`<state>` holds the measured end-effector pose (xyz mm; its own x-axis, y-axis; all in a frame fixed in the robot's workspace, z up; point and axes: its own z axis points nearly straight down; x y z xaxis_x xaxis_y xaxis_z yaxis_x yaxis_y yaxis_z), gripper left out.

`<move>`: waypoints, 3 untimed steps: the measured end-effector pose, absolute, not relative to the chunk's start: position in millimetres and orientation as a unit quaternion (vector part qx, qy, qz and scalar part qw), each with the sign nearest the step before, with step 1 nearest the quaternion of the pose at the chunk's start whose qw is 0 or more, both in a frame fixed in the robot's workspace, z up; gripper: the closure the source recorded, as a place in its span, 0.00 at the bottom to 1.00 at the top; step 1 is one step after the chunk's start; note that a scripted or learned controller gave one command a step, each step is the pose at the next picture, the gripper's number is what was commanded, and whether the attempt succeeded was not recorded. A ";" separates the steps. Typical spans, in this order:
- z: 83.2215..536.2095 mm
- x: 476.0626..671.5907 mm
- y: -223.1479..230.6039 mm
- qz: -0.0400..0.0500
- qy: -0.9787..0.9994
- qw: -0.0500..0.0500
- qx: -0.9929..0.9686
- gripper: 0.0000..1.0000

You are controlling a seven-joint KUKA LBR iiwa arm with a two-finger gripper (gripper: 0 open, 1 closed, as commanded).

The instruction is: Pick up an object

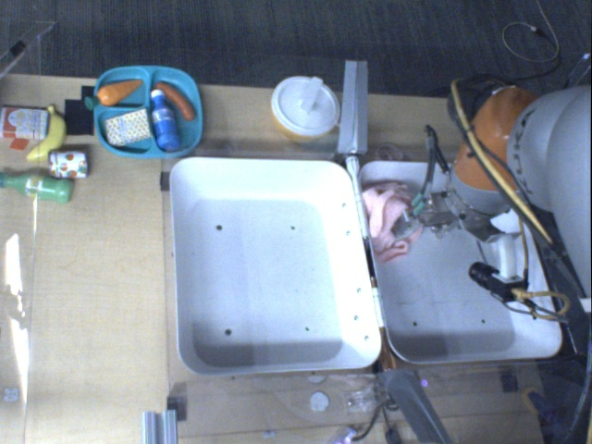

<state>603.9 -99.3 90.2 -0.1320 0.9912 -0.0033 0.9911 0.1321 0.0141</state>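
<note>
A crumpled pink cloth (384, 213) lies in the right white bin (462, 326), against its left wall near the back. My gripper (413, 222) is low in that bin, right at the cloth's right edge and overlapping it. The grey arm with its orange band (490, 132) reaches in from the right above it. Part of the cloth is hidden under the gripper.
The left white bin (268, 340) sits beside the right one, with a metal divider post (351, 109) behind the seam. On the bench at the back are a white lidded cup (305, 106), a blue tray of toy food (148, 111), and small items at far left (46, 146).
</note>
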 end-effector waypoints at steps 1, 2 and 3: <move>88.2 670.9 -108.8 0.001 0.748 0.002 0.664 0.00; 92.6 667.3 -183.7 0.001 0.799 0.003 0.601 0.00; 89.7 643.2 -134.0 0.003 0.818 0.005 0.575 0.00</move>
<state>643.2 -134.0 89.7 -0.3377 0.9412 -0.0047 0.9412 0.3377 0.0104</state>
